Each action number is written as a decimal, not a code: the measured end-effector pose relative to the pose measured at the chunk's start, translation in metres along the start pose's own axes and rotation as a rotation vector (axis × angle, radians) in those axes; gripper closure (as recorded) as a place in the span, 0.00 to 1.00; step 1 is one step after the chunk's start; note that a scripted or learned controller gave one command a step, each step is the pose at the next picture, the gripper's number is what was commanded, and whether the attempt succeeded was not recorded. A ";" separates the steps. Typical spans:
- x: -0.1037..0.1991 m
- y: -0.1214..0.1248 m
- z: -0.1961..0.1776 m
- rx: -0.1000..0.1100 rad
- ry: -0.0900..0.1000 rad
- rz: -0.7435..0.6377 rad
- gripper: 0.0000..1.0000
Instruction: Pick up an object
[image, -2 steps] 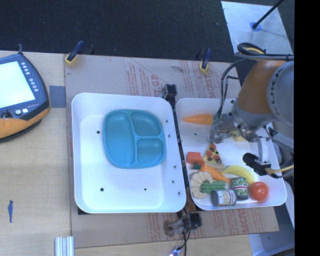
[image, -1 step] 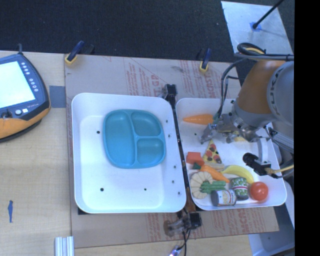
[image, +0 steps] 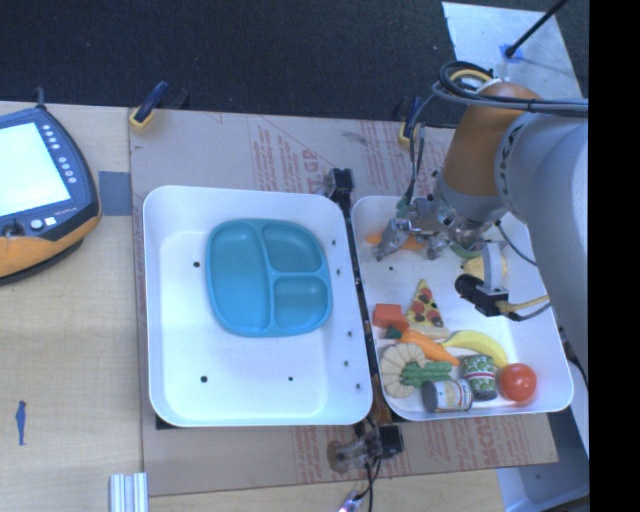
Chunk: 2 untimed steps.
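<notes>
My gripper (image: 402, 238) hangs low over the far left corner of the right bin (image: 560, 400), under the grey arm with its orange band. A small orange piece (image: 373, 238) lies just left of it, by the bin wall; I cannot see whether they touch. Toy food fills the near half of that bin: a pizza slice (image: 425, 303), a red block (image: 388, 315), a carrot (image: 430, 347), a banana (image: 478, 345), a tomato (image: 517, 382), a can (image: 447, 395) and a round cracker (image: 398, 362). A yellow item (image: 493, 266) is partly hidden behind the wrist.
The left bin (image: 170, 380) holds a blue divided plate (image: 270, 275). A black clip (image: 342, 185) sits on the divider between the bins. An orange-edged tablet pendant (image: 35, 195) lies at the bench's far left. The arm's body covers the right bin's far right side.
</notes>
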<state>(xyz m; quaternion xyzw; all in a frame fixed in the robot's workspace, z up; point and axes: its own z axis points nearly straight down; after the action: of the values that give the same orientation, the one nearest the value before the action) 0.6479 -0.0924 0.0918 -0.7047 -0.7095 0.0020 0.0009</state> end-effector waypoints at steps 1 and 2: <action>-0.001 0.000 -0.010 0.002 0.000 -0.002 1.00; -0.001 0.000 -0.010 0.002 0.000 -0.002 0.00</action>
<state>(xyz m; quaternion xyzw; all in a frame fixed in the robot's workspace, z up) 0.6478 -0.0936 0.1020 -0.7041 -0.7101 0.0030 0.0016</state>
